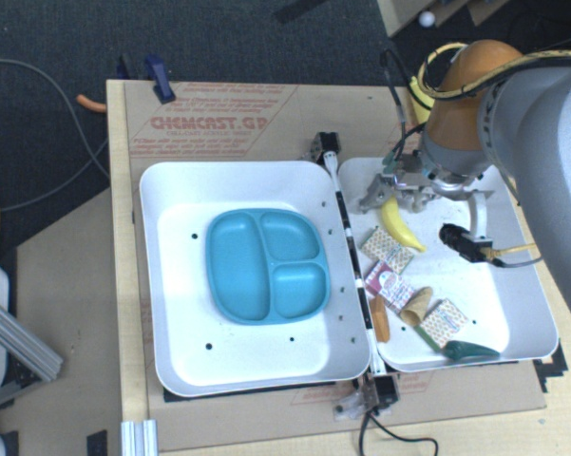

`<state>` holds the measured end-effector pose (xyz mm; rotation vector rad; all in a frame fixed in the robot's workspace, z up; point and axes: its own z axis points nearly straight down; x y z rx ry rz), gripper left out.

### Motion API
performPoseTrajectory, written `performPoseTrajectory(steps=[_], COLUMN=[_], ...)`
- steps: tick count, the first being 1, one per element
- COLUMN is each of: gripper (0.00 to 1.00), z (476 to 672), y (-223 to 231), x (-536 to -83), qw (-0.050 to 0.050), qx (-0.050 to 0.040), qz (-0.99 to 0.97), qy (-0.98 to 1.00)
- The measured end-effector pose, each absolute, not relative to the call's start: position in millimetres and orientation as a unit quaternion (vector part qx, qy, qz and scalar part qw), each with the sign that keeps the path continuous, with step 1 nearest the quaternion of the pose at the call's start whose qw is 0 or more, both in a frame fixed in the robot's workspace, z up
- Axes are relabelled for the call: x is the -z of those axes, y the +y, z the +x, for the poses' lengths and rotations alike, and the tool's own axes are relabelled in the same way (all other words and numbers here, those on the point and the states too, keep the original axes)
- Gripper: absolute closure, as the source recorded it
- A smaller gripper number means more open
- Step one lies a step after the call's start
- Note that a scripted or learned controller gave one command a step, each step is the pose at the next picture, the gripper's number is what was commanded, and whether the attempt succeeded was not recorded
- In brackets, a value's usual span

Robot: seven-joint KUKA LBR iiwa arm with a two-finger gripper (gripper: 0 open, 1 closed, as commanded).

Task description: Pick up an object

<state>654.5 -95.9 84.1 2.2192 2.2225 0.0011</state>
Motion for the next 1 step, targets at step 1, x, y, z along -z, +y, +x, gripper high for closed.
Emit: performPoseTrajectory(steps=[1], gripper=[1.00], z=[655.6], y=[-95.3], x=[-95.1], qw=[0.002], qx=[-0.0017], qz=[0.706], qy=[0.708])
